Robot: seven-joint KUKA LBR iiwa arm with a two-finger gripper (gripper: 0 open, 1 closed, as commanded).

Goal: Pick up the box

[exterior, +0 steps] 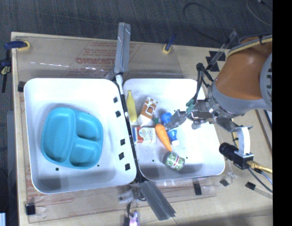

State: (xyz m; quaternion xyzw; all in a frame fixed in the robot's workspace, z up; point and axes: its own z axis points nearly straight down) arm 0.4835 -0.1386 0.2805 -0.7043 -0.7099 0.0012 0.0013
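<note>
The two-finger gripper point(175, 120) is seen low in the right white bin point(202, 161), beside the blue bottle point(169, 126); its finger state cannot be told. The small brown-and-white carton box point(148, 108) lies at its ten o'clock, and the orange plastic carrot point(163, 135) at seven.

Pale wooden tabletop point(183, 60) under even overhead light, red lettering printed near far edge. Blue clamps point(16, 45) gripping far-left corner, another point(169, 43) at far edge. Dark grey carpet floor point(66, 8) beyond, black cables point(198, 8) trailing across.
</note>
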